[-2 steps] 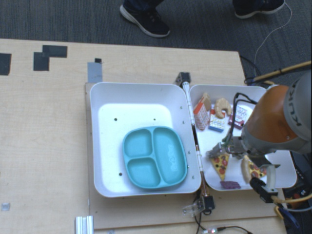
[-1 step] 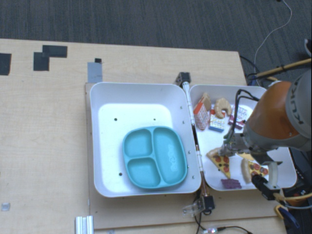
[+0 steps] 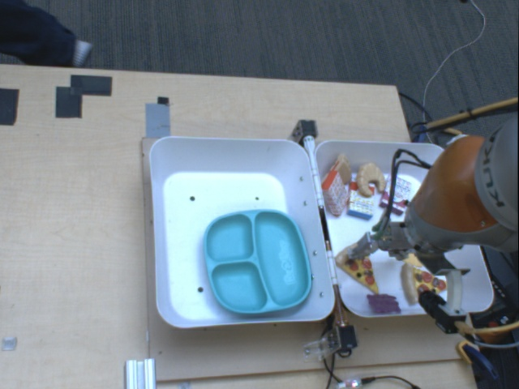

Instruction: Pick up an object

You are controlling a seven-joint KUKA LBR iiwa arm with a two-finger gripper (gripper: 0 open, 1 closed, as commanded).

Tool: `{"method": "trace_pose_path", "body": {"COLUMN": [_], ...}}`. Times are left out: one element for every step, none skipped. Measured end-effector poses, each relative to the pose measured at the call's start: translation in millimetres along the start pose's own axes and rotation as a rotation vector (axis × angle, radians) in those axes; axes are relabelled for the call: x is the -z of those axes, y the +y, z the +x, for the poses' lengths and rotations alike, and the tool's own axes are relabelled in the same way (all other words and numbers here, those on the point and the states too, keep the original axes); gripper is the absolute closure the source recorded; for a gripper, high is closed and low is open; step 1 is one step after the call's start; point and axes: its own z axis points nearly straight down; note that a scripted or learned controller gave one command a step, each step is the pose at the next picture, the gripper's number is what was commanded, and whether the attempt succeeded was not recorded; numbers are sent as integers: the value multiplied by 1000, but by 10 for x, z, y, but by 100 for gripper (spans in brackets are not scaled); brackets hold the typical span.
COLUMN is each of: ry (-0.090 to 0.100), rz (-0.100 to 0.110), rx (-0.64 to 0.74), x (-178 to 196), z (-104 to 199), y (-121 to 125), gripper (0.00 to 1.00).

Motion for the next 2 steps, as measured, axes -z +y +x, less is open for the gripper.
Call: {"method": "trace_pose_path", "body": {"ry": [2, 2], "rz": [-2, -1], "rx": [2, 2], "x": [103, 102], "z": [11, 11], "y": [16, 15], "gripper": [100, 0]}}
